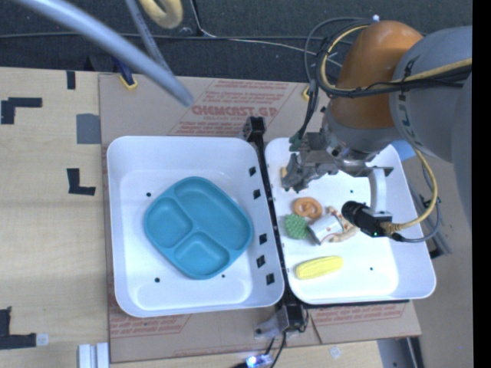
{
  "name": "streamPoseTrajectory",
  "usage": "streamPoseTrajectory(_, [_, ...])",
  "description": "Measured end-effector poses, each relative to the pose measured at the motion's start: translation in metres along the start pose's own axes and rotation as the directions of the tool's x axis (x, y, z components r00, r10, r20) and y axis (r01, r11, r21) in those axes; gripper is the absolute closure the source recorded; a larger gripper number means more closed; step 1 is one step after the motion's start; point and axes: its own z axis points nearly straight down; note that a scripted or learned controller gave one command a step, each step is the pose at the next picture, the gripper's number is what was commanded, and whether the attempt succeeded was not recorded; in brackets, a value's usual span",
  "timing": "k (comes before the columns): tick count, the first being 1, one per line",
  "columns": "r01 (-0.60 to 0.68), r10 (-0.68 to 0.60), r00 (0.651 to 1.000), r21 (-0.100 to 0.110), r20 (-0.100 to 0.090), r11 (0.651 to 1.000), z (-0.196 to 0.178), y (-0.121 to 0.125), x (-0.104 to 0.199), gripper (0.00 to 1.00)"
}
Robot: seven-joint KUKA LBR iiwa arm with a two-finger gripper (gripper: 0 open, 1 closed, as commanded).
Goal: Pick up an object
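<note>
In the right bin (399,282) lie an orange ring-shaped piece (306,206), a green piece (295,225), a white and brown item (331,226) and a yellow corn cob (318,267). My gripper (298,173) hangs over the bin's upper left part, just above the orange ring. Its fingers (291,176) point down and left with nothing seen between them. The wrist hides the bin's back part.
The left bin (126,282) holds a blue divided plate (198,225). A black divider (265,205) runs between the bins. A cable with a black connector (364,219) loops over the right bin. A grey pole (100,29) crosses the top left.
</note>
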Motion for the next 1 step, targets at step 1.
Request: streamPoseTrajectory(1, [0.001, -0.001, 1.0, 0.001, 0.0, 1.0, 0.0172, 0.0146, 0.0563, 1.0])
